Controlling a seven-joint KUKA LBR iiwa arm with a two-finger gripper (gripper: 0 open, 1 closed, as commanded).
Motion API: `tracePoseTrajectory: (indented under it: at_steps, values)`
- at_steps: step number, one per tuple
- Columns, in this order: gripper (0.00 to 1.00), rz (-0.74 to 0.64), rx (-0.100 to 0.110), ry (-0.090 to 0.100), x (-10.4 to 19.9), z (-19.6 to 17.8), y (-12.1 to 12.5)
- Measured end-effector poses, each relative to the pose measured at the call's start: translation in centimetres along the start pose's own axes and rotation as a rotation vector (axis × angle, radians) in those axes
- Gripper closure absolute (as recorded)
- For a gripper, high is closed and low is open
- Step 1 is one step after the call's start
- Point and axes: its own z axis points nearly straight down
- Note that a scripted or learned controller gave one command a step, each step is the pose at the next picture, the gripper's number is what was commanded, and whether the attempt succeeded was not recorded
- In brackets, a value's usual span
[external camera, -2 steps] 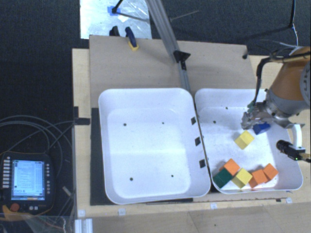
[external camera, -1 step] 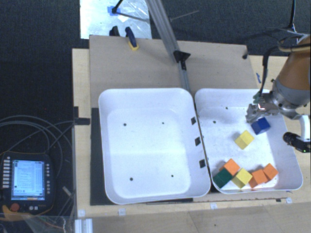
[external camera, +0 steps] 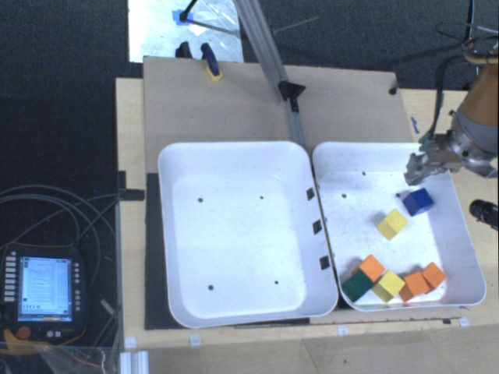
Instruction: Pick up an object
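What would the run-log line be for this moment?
end effector: above blue cube, nothing seen held | right bin: seven cubes | stage: approach

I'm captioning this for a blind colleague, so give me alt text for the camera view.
A gripper hangs over the right bin, just above a blue cube. That bin also holds a lone yellow cube and a front-edge cluster of orange, green and yellow cubes. The left bin sits beside it.

Blue cube [external camera: 419, 201] lies in right bin [external camera: 337, 209].
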Motion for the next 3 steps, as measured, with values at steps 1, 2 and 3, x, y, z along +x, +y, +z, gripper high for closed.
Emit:
tracePoseTrajectory:
  at_steps: [1,2,3]
  values:
    - [1.00,0.001,0.004,0.001,0.0,-1.0,0.1]
    - [1.00,-0.005,0.004,0.004,5.3,-2.4,0.4]
    - [1.00,-0.005,0.006,0.004,11.1,-2.6,-0.1]
